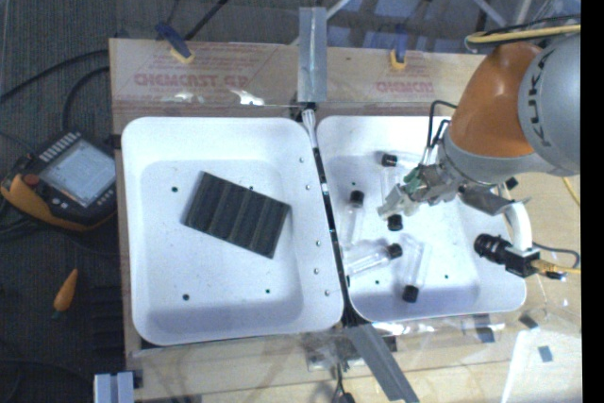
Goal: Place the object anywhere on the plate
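A dark ribbed rectangular plate (236,213) lies flat and slightly turned in the left bin (151,316). Several small clear vials with black caps lie scattered in the right bin (472,297): one at the back (388,159), one by the divider (356,197), and one near the middle (394,222). Another longer vial (376,255) lies toward the front. My gripper (400,199) hangs low over the right bin, just above and behind the middle vial. I see nothing held in it.
The arm's orange band (495,113) and grey wrist cover the right bin's back right part. A black fitting with cable (500,250) sits at that bin's right rim. A teach pendant (66,179) lies left of the bench.
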Available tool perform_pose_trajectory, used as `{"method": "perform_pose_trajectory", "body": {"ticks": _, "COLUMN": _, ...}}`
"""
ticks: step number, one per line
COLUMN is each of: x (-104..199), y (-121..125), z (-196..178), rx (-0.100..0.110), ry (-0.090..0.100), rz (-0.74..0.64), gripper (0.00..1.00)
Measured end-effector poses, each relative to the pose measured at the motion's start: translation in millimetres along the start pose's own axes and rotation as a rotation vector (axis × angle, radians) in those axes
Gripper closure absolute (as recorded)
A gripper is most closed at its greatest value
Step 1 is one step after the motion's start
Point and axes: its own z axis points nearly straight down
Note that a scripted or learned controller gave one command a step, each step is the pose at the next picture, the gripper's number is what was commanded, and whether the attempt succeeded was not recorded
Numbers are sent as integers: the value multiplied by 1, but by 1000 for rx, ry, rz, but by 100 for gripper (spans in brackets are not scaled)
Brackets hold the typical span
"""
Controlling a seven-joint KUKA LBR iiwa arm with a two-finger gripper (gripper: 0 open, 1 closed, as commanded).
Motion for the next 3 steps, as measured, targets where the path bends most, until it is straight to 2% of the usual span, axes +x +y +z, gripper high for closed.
{"method": "perform_pose_trajectory", "body": {"ticks": 1, "x": 76, "y": 69, "z": -51, "rx": -1, "ry": -2, "rz": 138, "gripper": 100}}
{"method": "perform_pose_trajectory", "body": {"ticks": 2, "x": 163, "y": 108, "z": -26, "rx": 1, "ry": -3, "rz": 62, "gripper": 100}}
{"method": "perform_pose_trajectory", "body": {"ticks": 3, "x": 253, "y": 131, "z": -50, "rx": 0, "ry": -3, "rz": 30, "gripper": 100}}
